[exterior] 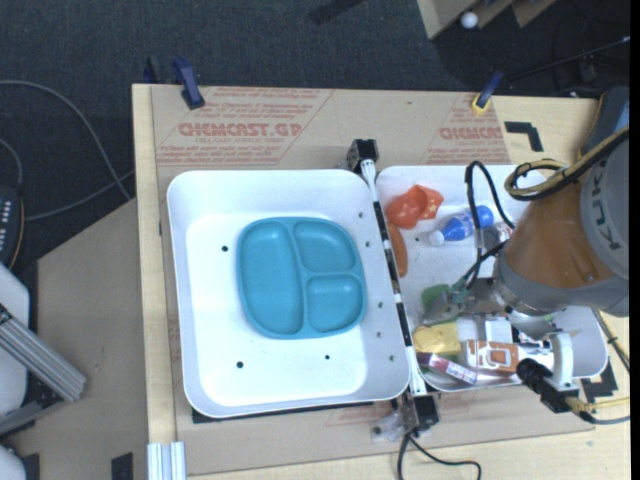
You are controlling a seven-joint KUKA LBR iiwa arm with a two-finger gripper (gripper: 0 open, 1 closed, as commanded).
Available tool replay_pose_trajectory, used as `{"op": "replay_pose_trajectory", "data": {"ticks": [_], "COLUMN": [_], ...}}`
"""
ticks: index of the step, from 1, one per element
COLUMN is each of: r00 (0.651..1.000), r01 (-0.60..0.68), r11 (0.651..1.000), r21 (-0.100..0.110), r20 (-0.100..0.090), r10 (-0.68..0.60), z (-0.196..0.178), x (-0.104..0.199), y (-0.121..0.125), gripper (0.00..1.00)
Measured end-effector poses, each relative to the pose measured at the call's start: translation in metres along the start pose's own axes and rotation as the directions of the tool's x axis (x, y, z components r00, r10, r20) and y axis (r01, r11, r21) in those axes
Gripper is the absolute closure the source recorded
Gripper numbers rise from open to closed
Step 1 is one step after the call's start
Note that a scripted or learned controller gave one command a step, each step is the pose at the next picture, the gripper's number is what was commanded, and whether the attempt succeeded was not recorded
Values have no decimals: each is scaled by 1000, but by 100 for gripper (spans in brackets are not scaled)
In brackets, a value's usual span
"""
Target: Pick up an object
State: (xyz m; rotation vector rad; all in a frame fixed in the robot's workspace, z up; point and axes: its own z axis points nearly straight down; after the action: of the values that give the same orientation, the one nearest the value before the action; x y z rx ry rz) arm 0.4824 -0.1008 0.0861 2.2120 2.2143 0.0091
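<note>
The right bin (430, 180) holds several small objects. At its far end lies an orange piece (413, 206), with a blue and white bottle (456, 229) beside it. A green item (435, 298) lies mid-bin, a yellow block (437, 340) sits nearer the front, and a red and white tube (487, 356) rests by the front rim. My gripper (468, 301) hangs low over the bin, just right of the green item and above the yellow block. The bulky grey and orange wrist (548, 258) hides most of it and the bin's right half.
The left bin (200, 268) carries a blue divided plate (300, 275) at its centre. A black clip (362, 152) sits where the two bins meet at the back. Cables (520, 178) loop over the arm. Cardboard bench (300, 118) surrounds both bins.
</note>
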Motion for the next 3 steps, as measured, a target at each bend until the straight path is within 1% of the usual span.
{"op": "replay_pose_trajectory", "data": {"ticks": [1,2,3], "r00": [1000,1000,1000], "r01": [0,-1,-1], "r11": [1000,1000,1000], "r21": [12,11,15], "r20": [-4,-4,-5], "r10": [0,1,1], "z": [2,2,2], "x": [2,6,8], "y": [38,46,5], "gripper": [0,0,0]}}
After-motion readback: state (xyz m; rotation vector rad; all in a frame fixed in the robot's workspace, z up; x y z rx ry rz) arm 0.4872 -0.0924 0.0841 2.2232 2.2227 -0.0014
